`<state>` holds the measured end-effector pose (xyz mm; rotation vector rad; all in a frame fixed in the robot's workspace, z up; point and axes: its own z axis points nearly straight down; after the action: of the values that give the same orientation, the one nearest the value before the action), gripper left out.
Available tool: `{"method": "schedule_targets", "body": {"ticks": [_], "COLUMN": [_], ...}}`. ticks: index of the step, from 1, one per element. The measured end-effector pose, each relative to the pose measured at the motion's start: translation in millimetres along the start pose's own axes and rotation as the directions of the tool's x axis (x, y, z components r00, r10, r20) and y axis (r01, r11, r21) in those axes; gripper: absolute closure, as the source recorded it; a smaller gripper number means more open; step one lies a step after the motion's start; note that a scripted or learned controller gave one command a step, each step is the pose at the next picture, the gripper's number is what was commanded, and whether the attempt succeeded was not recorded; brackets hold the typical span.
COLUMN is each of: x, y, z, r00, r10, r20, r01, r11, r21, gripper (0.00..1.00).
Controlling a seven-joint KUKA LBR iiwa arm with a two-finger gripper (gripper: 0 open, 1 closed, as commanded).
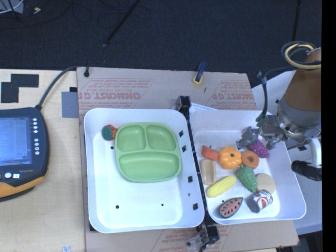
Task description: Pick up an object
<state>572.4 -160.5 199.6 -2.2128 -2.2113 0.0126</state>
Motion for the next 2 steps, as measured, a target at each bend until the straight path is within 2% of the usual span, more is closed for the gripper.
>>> {"method": "schedule_targets", "body": {"ticks": [1,2], "x": [0,2], "y": [3,-1], "z": [-6,58], "r00": [1.0,1.0], "r10": [-0.001,-0.002], "r20": [0.002,0.001], "r01": [0.001,0.002], "r11": [1.0,1.0], "r21": [-0.011,-0.006], "gripper": [0.0,0.0]}}
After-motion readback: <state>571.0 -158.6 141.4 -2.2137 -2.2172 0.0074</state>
